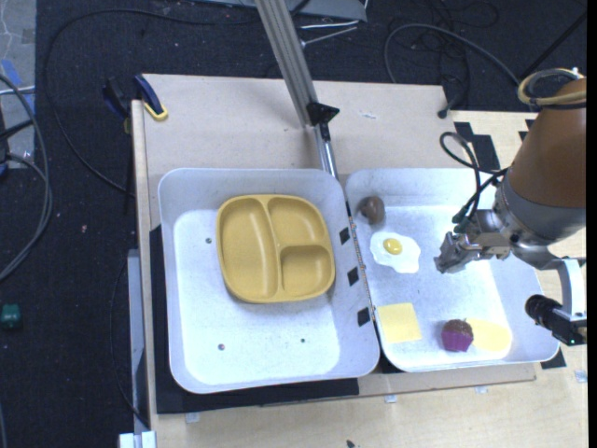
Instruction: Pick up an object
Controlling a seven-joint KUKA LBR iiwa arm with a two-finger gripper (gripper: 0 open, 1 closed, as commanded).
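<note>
A pale wooden bench (233, 124) carries two white bins side by side, the left bin (191, 343) and the right bin (424, 187).

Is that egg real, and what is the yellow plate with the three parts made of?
The fried egg looks like toy food, probably plastic or rubber: flat, even white, a perfectly round yolk, no runny edges. The yellow divided plate looks like moulded plastic, smooth with a dull sheen, one even colour, and rounded ridges between its three sections. I can't be sure from this far.
</note>
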